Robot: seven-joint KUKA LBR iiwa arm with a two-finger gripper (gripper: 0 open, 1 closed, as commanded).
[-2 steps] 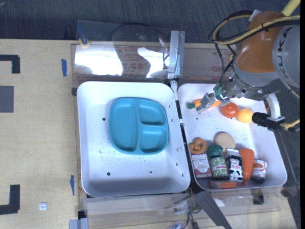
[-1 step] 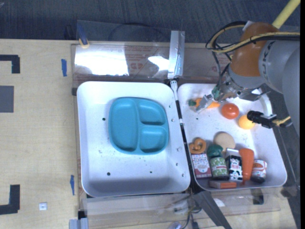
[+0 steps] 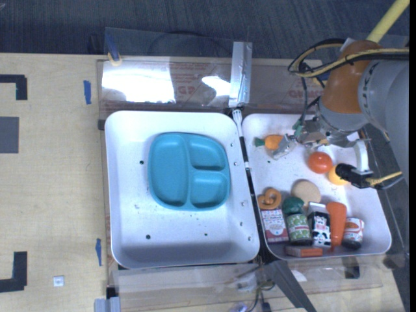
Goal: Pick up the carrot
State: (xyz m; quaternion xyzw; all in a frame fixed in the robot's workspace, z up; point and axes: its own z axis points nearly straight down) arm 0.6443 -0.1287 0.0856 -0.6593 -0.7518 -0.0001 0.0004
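Up near the back of the right bin (image 3: 374, 203), the gripper (image 3: 298, 137) hangs low with its metal fingers pointing left; how far apart they stand cannot be made out, and nothing is plainly clamped between them. Just beside its tip lies a small orange piece with a green stalk (image 3: 273, 141). A round, glossy tomato (image 3: 320, 161) sits a little nearer the camera. The arm (image 3: 374, 93) reaches in from the right, smooth grey casing with an orange band, wrist bent downward. The carrot (image 3: 336, 221), a tapering orange cone, lies well apart at the bin's near edge among small cartons and cans. A blue plastic divided tray (image 3: 190, 171) rests in the left bin (image 3: 123, 194).
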